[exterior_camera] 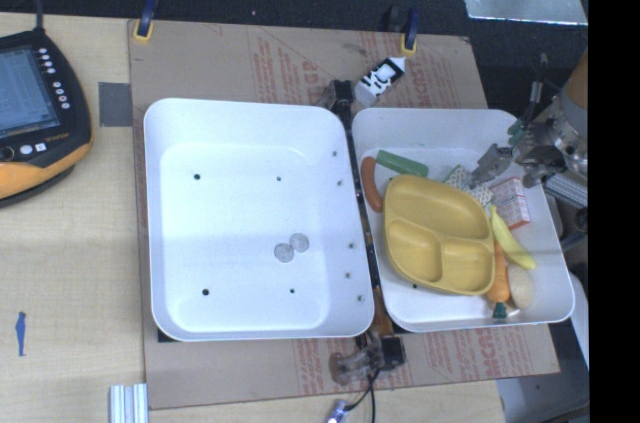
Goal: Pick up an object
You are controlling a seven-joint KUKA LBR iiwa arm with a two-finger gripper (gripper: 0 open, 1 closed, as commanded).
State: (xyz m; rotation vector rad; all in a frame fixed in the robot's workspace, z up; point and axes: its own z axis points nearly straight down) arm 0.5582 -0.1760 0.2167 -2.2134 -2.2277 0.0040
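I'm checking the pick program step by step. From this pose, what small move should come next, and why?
Probably a short move inward and down toward the yellow divided tray. The end effector sits at the right bin's far right edge, above the clutter, with nothing visibly between its fingers, so no object is picked yet.

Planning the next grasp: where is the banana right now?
The banana lies in the right bin, along the yellow tray's right edge, beside the carrot.
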